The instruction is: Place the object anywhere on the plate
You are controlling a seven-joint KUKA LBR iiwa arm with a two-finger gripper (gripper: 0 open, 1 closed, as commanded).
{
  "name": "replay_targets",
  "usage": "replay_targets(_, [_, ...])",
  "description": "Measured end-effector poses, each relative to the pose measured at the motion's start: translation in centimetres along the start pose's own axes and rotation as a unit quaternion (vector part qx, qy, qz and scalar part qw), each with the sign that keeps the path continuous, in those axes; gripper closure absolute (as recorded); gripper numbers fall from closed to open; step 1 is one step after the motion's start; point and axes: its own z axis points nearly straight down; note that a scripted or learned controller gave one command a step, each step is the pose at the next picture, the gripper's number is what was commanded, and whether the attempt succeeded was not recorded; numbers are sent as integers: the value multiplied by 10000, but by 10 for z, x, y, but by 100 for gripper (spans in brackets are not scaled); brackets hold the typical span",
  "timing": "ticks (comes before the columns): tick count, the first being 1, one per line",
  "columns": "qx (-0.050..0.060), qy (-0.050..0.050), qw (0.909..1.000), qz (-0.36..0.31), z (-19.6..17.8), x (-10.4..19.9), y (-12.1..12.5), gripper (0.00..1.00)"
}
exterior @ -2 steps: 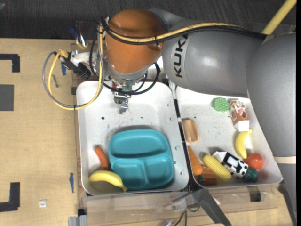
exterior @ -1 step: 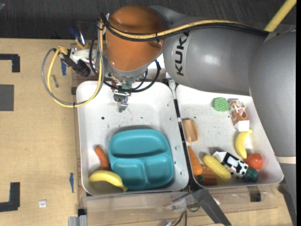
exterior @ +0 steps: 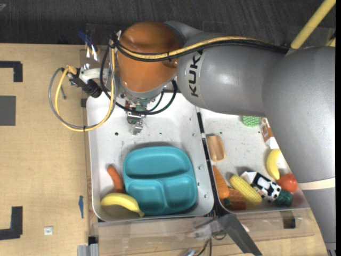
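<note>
We cannot tell the gripper's [exterior: 136,122] state; next, descend squarely over the teal plate [exterior: 159,180], clearing the banana [exterior: 120,202].

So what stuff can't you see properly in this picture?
- Gripper: too small in the camera view to tell what its fingers are doing.
- Carrot: partly hidden behind the teal plate.
- Green thing: mostly covered by the arm.
- Right bin: far side hidden under the arm.
</note>
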Motion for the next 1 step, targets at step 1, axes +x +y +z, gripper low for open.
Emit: replay_targets(1, [8,1,10000,1,-22,-1,-1,100])
